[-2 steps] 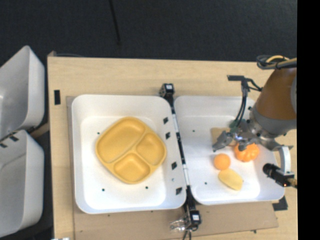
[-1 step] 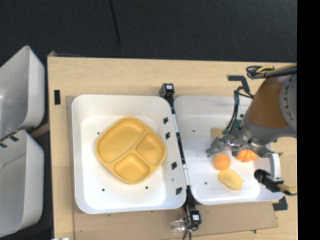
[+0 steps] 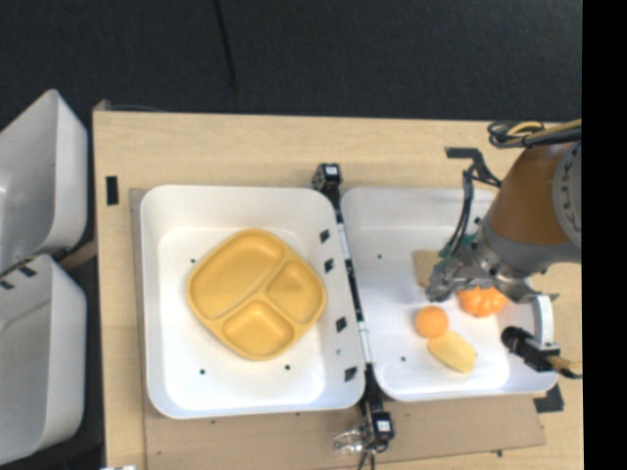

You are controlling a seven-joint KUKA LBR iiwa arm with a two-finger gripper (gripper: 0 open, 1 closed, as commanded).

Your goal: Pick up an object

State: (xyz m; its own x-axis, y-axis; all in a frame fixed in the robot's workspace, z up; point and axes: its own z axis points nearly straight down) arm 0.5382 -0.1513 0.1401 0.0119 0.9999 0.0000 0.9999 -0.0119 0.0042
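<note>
In the right bin (image 3: 392, 223), my gripper (image 3: 446, 284) is low over the floor, under the grey and orange arm (image 3: 529, 209). A bright orange object (image 3: 480, 302) lies just to its right, touching or nearly touching it. An orange ball (image 3: 431, 322) sits just below the gripper, apart from it. A pale yellow lemon-shaped object (image 3: 453, 352) lies beside the ball toward the front. A tan flat piece (image 3: 424, 262) peeks out on the left of the gripper, partly hidden by it.
A yellow divided plate (image 3: 257, 293) lies in the middle of the left bin (image 3: 162, 360). A ridge with black clips (image 3: 345, 272) separates the two bins. White containers (image 3: 39, 184) stand off the bench at the far left.
</note>
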